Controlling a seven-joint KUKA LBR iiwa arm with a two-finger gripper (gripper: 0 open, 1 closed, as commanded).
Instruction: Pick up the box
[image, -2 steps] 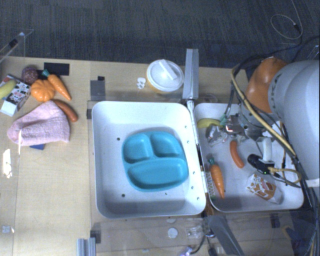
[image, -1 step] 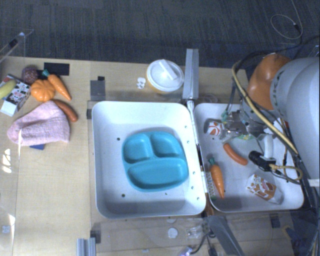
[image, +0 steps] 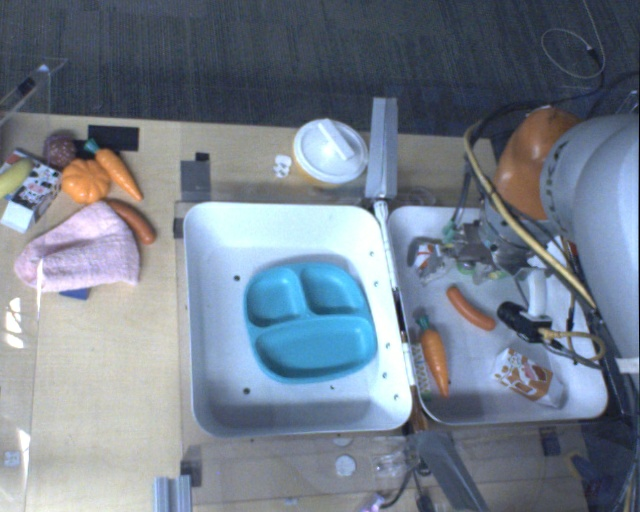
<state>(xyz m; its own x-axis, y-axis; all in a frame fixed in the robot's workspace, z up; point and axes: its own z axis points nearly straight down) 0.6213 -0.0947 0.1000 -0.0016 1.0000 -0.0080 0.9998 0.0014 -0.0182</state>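
Camera view: the box (image: 523, 374) lies tilted near the front right corner of the right bin (image: 440, 408), beside nothing touching. Gripper (image: 432, 256) hangs over that bin's back left part, well apart from it; its state cannot be told. Sausage (image: 470, 307) and carrot (image: 434, 361) lie between; the approach likely needs a shift toward the front.

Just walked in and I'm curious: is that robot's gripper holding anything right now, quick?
Gripper: over the right bin; open or closed cannot be told, and nothing is seen in it. The box lies in the same bin.
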